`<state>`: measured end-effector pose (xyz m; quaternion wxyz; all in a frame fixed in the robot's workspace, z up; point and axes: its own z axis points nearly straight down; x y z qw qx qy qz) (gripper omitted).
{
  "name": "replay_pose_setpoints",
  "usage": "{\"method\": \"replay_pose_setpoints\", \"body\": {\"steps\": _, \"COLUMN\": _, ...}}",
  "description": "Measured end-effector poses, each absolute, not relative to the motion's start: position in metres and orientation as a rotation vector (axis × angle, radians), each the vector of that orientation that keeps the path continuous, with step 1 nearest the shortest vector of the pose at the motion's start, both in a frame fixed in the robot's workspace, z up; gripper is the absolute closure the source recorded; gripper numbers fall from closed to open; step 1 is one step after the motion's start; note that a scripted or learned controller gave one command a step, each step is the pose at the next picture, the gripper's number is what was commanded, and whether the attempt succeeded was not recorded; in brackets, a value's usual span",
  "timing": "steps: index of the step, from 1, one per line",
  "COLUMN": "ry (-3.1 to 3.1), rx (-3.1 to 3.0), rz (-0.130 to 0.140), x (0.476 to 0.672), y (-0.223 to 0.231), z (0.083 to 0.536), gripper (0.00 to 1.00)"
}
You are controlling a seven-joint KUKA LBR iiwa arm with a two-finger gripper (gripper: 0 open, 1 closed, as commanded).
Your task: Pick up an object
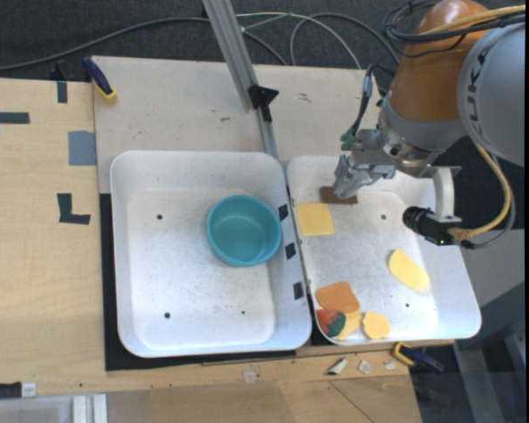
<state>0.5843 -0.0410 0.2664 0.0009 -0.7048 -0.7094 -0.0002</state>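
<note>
Arm: my grey arm reaches in from the right, bent over the right bin (441, 320), its near rim well below me.
Wrist: my orange band sits just above the wrist, over that bin's far right corner.
End effector (346, 186): I point down at the bin's far left corner, low over its floor.

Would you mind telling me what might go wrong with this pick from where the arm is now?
1. The gripper is low over a small brown piece near the right bin's far rim; it may nudge the piece instead of catching it.
2. The yellow square lies just beside that piece and could get knocked.
</note>
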Motion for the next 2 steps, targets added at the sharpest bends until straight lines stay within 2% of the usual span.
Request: {"method": "replay_pose_setpoints", "body": {"steps": 2, "ry": -2.227, "rx": -2.213, "rz": 0.002, "x": 0.58, "y": 0.053, "z": 0.247, "gripper": 1.0}}
